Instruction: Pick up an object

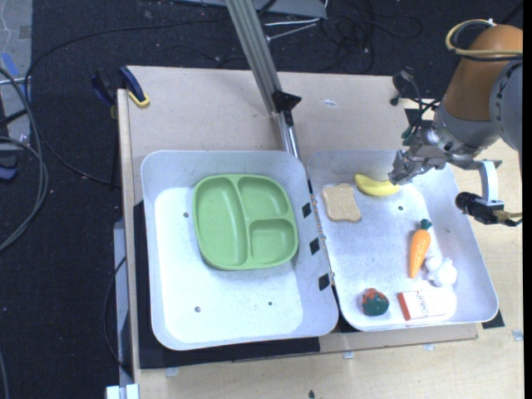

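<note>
Pincer (405,169): lowered at the right end of the banana (376,186); grip state cannot be told
Banana: far side of right bin (475,260), beside bread slice (342,203)
Handling: judged light, stiff, smooth; best taken across the curved middle
Materials: glossy yellow plastic is suggested; bin matte white

- No text, brand, number or sign can be read anywhere in the camera view.
- A red and white printed face is seen on the small carton (425,304) in the right bin (374,248), but the print is too small and blurred for any letters to be made out.
</note>
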You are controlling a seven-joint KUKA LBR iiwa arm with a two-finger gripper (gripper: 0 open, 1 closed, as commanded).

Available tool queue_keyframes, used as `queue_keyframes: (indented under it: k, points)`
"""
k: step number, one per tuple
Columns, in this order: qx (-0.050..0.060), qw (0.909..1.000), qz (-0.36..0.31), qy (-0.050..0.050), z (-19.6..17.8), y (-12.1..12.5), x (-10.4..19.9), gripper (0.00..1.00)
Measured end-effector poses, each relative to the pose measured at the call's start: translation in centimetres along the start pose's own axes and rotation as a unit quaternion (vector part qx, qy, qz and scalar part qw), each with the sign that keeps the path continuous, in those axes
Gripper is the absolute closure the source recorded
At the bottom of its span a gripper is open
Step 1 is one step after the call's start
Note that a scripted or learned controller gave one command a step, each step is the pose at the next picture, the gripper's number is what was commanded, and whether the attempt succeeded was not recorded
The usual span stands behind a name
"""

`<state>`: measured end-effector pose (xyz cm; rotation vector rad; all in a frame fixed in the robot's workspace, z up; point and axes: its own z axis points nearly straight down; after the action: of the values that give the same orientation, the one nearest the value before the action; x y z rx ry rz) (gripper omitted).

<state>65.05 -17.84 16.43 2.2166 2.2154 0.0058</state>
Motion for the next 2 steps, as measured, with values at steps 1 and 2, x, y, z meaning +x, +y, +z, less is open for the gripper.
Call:
queue_keyframes:
  k: [1, 2]
  points:
    - [0.000, 1.0000, -0.001, 0.000, -5.4, 0.2, 0.0, 1.00]
    - [0.003, 1.0000, -0.003, 0.002, -6.8, -1.5, 4.9, 1.00]
